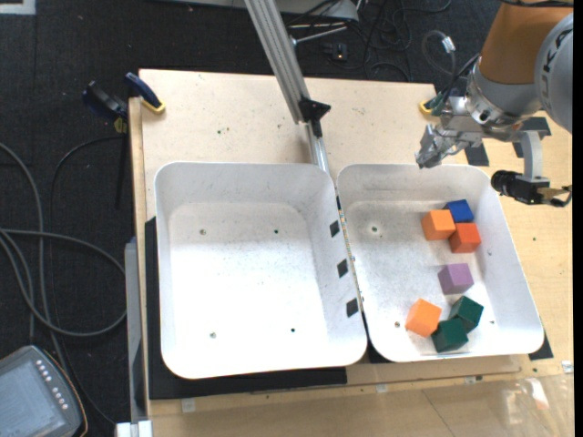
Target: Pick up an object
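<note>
In the camera view, the pale wooden desk [237, 116] carried two shallow white plastic bins side by side, the left white bin [246, 262] showing only dark specks on its floor and the right white bin [401, 198] holding all the small foam blocks. Toward the far right of that bin, a light orange cube [438, 224] sat touching a blue cube [460, 211] behind it and a darker orange-red cube [466, 238] to its right, the three forming a tight cluster. Just nearer the camera, a pale purple cube [455, 278] stood by itself. At the near edge of the bin, another orange cube [424, 318] lay beside two dark green blocks [458, 324] that were pressed against each other and tilted. The grey arm with its orange band [524, 35] reached in from the right, and its gripper [434, 153] hung above the far rim of the right bin, well apart from every block and with nothing between its fingers; whether those fingers were spread or pressed together could not be told from this angle. A slanted grey metal pole [278, 48] ran from the top of the scene down to the gap between the bins, and a blue and yellow clamp [123, 98] gripped the far left corner of the desk.
</note>
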